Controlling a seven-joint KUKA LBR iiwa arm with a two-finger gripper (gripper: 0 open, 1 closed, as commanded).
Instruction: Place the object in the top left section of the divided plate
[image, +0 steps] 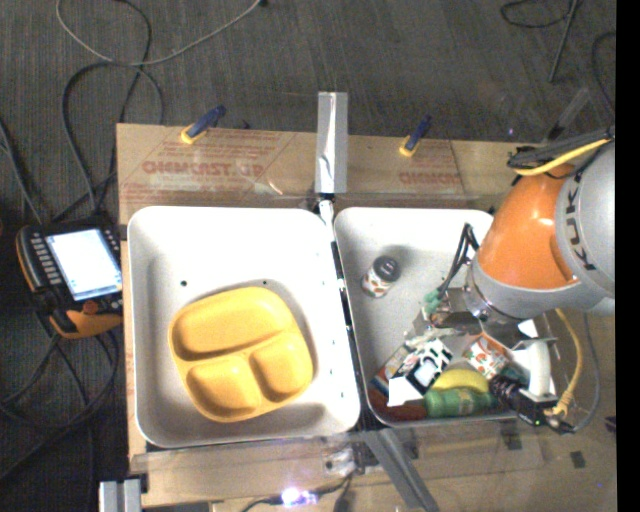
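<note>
We find the gripper (450, 318), jaw state unreadable, over the lower-right clutter (440, 380); we should seat one item squarely before crossing to the yellow plate (243, 350) lower left.

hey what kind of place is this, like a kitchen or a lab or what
Most likely a robotics lab or test cell, not a kitchen. A grey and orange robot arm reaches over two white bins on a clamped bench, a handheld control pendant sits alongside, and cables trail across the carpet.

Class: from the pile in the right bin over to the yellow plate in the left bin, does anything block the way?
Only the bins' adjoining walls lie between the pile and the plate; nothing else visible does.
</note>
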